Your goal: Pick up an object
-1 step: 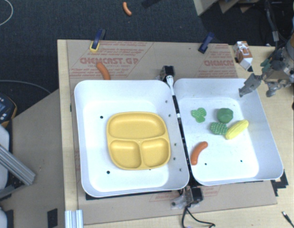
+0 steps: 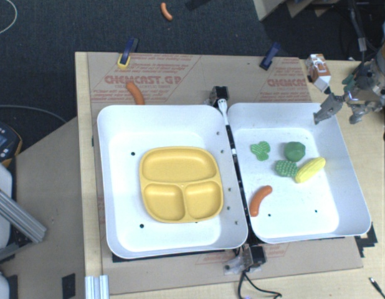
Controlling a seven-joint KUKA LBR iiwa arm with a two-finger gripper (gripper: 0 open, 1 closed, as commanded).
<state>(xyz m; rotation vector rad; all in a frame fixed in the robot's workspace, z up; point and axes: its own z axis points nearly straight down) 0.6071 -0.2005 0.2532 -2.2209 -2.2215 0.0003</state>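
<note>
Gripper (image 2: 339, 109) hung over the right bin's (image 2: 342, 167) far corner, fingers spread with nothing between them. The toy corn (image 2: 310, 169) lay mid-bin, touching the green piece (image 2: 285, 167). Probably light, slick plastic, so I'd pinch across its middle.

The gripper (image 2: 339, 112) sits at the frame's three o'clock edge, jaws spread apart and empty, pointing toward eight o'clock.

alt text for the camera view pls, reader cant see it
Two white bins sit side by side on a bench: the right bin holds a toy corn cob, a sausage and three green toy vegetables, and the left bin holds a yellow divided plate. The gripper hovers at the right bin's far right corner, holding nothing.
</note>
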